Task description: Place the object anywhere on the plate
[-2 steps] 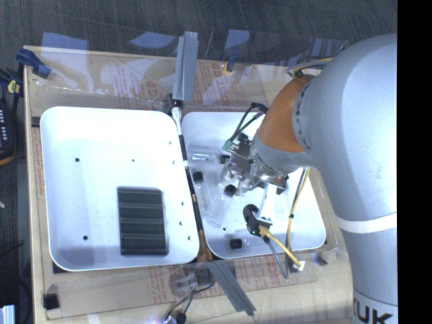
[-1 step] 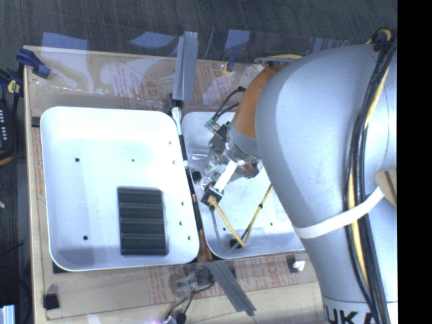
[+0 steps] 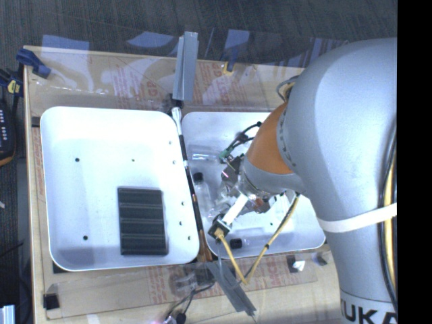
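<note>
Since the pincer [image 3: 228, 184] sits in the white bin [image 3: 202, 130] right of the black ribbed rectangular plate [image 3: 142, 221], it's likely mid-pick; grip state: can't tell.

Single fixed camera above the table [image 3: 101, 285], looking down at a slant. Left bin [image 3: 101, 130] and right bin [image 3: 206, 127] both in frame; arm [image 3: 344, 133] enters from the right, close to the lens.
</note>
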Available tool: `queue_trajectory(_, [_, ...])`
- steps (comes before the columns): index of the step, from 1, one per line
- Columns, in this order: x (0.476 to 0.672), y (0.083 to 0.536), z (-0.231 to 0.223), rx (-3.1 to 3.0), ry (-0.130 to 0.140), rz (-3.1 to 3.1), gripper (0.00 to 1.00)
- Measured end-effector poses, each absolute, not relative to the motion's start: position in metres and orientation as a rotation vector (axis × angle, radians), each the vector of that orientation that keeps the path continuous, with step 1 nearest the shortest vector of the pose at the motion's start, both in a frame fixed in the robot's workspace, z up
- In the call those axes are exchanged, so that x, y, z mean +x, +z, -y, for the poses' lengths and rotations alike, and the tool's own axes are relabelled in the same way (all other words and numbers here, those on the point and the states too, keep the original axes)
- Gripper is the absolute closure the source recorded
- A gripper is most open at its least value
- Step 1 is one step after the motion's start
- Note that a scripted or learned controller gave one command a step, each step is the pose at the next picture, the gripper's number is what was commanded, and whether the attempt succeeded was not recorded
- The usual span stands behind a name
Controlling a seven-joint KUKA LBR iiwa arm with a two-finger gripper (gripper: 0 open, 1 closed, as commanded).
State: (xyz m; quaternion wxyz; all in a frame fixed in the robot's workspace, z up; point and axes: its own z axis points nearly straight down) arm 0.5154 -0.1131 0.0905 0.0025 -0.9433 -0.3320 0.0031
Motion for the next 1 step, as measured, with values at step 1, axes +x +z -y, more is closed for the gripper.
queue_trajectory(1, [0.5943, 0.1915, 0.028, -2.878, 0.004, 1.25, 1.0])
